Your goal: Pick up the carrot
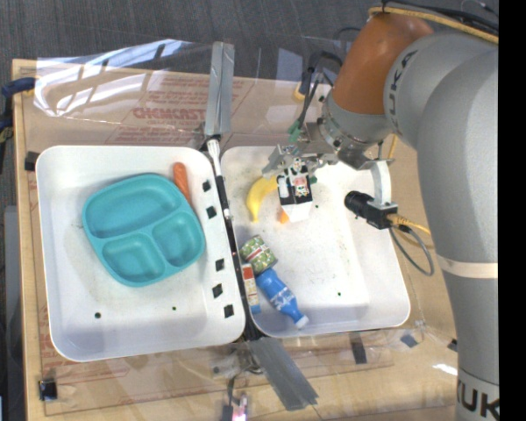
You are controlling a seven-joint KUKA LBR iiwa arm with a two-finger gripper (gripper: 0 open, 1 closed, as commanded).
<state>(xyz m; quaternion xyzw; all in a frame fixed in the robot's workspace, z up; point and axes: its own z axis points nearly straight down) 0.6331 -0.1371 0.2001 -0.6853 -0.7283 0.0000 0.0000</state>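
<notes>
One carrot (181, 179), one teal plate (143, 228), one banana (260, 196), one bottle (279, 295), two bins (61, 323).

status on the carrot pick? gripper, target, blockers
Gripper low in right bin, beside banana. Carrot in left bin, against teal tray edge, untouched. Divider lies between.

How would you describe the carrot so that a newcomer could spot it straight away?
Start at the left bin, the one holding the teal tray. The carrot lies just past the tray's upper right corner, close to the divider between the two bins. It is a short orange stick, the sole orange item in that bin, unlike the yellow banana in the right bin.
</notes>
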